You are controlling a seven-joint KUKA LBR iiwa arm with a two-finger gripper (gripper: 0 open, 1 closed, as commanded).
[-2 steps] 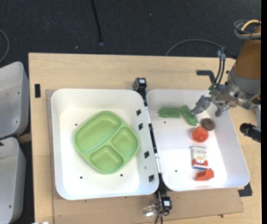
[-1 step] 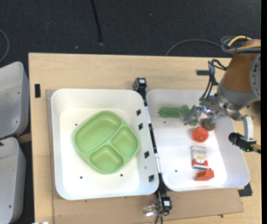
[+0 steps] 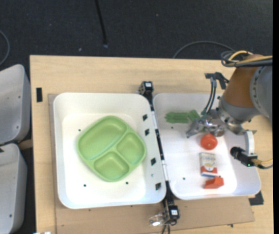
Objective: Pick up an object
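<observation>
The right bin [image 3: 178, 179] holds several objects. A flat green piece [image 3: 180, 116] lies near its far left. A round orange-red ball [image 3: 208, 141] sits in the middle. Below it lies a small printed carton [image 3: 208, 162], with a red-orange piece [image 3: 213, 182] just in front of that. My gripper [image 3: 203, 127] hangs low over the bin, right above the ball's upper edge and just right of the green piece. Nothing shows between its tips.
A green divided plate [image 3: 111, 148] lies in the left bin [image 3: 66, 179]. A ridge with black clips [image 3: 155, 145] separates the two bins. The grey arm with its orange band [image 3: 241, 89] comes in from the right, over the right bin's far corner. Cables trail beside it.
</observation>
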